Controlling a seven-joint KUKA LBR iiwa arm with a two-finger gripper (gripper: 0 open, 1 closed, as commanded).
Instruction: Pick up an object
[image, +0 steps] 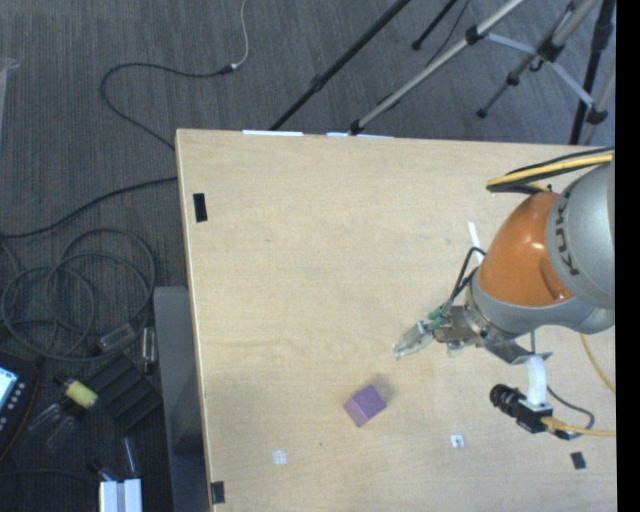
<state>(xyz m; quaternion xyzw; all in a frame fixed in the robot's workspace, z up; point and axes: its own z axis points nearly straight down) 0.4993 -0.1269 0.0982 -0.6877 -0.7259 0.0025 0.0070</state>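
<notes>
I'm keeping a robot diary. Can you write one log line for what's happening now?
arm: over bench from right | gripper: above and right of purple block, apart | block: on wooden surface, not held | pick: not yet done

A small purple block (365, 405) lies flat on the light wooden bench top, turned a bit like a diamond, near the front edge, with nothing touching it.
</notes>
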